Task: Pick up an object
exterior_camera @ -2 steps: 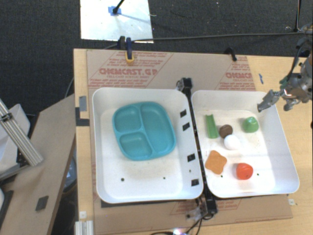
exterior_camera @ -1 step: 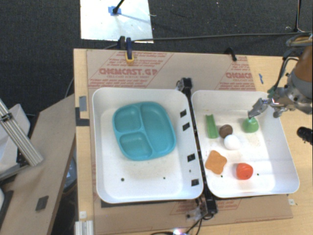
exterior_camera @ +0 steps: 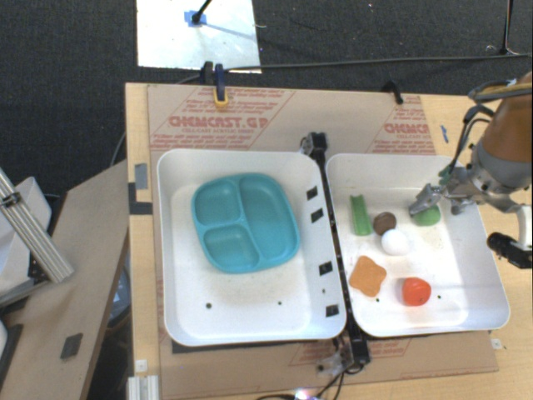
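The grey arm reaches in low, its two-finger metal gripper [exterior_camera: 430, 200] spread narrowly just above a rounded, smooth green object [exterior_camera: 427, 216], with a glossy white ball [exterior_camera: 395, 242] nearby below-left.

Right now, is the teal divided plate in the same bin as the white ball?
No, the teal plate lies in the left bin; the white ball is in the right bin.
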Controlling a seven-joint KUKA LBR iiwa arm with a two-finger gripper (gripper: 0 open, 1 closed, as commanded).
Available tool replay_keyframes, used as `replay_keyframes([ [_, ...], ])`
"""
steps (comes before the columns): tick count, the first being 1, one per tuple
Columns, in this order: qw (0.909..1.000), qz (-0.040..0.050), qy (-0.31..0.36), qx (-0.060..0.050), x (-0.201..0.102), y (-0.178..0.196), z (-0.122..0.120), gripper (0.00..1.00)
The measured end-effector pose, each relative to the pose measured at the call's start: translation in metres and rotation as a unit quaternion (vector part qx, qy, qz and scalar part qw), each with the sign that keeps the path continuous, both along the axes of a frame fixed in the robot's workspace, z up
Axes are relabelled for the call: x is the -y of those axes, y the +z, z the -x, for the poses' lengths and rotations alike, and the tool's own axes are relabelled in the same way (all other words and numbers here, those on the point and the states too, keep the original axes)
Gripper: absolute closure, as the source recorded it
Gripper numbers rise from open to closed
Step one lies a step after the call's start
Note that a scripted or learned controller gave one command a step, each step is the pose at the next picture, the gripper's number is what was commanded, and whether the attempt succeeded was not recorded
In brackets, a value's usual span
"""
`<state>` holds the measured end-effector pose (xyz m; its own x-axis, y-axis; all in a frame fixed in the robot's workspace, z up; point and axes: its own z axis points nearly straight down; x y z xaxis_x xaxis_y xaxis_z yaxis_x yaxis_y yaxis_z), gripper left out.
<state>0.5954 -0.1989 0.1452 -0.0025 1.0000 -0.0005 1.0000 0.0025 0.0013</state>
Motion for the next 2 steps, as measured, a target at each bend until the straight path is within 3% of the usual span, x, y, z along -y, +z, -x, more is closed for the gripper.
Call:
replay_keyframes([
  [1, 1.0, 0.0003, 0.0, 0.001, 0.004, -0.056, -0.008, 0.0],
  [2, 1.0, 0.0007, 0.0, 0.002, 0.005, -0.044, -0.008, 1.0],
])
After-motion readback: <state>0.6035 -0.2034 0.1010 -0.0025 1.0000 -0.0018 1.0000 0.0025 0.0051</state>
